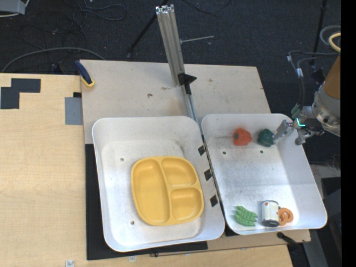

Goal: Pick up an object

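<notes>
The right bin (261, 174) holds a red round object (241, 137) and a dark green object (266, 137) side by side near its far edge. At its near edge lie a light green ridged piece (245, 216), a small white and silver can (270, 213) and an orange ring (285, 216). My gripper (293, 132) hangs over the bin's far right corner, just right of the dark green object. It is open, with nothing between its fingers (283, 128).
A yellow divided tray (167, 189) lies in the left bin (111, 149). An upright metal post (171, 43) stands behind the bins. The wooden bench top (39, 166) spreads out to the left.
</notes>
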### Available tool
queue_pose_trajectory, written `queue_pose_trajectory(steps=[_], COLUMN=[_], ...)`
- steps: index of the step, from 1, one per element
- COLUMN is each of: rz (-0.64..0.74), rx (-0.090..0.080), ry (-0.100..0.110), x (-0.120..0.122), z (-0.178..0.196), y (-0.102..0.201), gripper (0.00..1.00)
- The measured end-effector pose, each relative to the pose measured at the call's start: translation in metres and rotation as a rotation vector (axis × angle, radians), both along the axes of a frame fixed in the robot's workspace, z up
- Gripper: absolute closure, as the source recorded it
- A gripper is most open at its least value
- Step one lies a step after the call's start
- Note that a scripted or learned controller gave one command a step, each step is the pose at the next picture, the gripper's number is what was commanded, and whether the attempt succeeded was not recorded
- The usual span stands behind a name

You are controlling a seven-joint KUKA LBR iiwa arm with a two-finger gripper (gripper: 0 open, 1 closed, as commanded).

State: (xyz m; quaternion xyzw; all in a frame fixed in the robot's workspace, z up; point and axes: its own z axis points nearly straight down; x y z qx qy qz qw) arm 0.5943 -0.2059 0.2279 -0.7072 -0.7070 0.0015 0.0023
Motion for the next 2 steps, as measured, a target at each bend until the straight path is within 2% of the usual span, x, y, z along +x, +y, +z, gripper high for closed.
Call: queue_pose_trajectory(steps=[1, 2], rz=[0.001, 0.0], rx=[-0.001, 0.001], ry=[-0.005, 0.003], x=[0.001, 0.0], z=[0.002, -0.062], y=[0.0, -0.003], gripper=[0.0, 0.0])
